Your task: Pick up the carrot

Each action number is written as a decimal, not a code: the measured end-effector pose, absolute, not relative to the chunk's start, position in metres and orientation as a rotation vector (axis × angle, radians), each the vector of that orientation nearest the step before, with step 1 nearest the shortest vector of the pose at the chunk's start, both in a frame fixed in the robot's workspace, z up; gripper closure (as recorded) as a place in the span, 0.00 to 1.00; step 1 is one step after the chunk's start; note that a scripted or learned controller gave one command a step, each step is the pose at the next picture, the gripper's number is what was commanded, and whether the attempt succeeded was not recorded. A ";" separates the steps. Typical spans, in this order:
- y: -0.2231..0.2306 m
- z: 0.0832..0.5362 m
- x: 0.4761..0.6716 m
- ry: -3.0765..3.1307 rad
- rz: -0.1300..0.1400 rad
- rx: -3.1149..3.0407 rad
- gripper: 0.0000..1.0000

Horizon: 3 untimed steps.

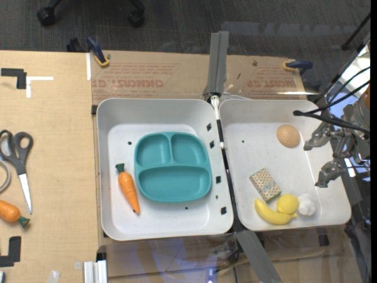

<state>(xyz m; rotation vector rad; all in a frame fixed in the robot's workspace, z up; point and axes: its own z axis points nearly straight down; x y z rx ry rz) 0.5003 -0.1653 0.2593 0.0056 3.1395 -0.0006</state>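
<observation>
1. The carrot (128,191) lies in the left bin (109,158), on the white floor just left of the teal divided plate (172,167). Its green top points to the far side and its orange tip to the near side, slightly rightward.
2. The gripper (324,160) hangs over the right edge of the right bin (247,152), well apart from the carrot, with the whole plate and the bin divider between them.
3. Its two grey fingers (315,139) stand spread apart with nothing between them.
4. In the right bin, an egg-like brown ball (288,135) sits at the far side, close to the gripper.
5. A small patterned packet (265,183) lies nearer the middle of that bin.
6. A banana (272,213), a lemon (287,204) and a small white lump (306,204) crowd together at the near right corner.
7. On the desk (53,152) left of the bins lie scissors (17,164) and a second orange carrot-like toy (10,212) at the left edge.
</observation>
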 end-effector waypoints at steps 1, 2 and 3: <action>-0.167 0.162 0.507 3.126 0.000 0.306 0.00; -0.223 0.251 0.490 3.089 -0.002 0.545 0.00; -0.217 0.092 0.479 3.121 -0.001 0.328 0.00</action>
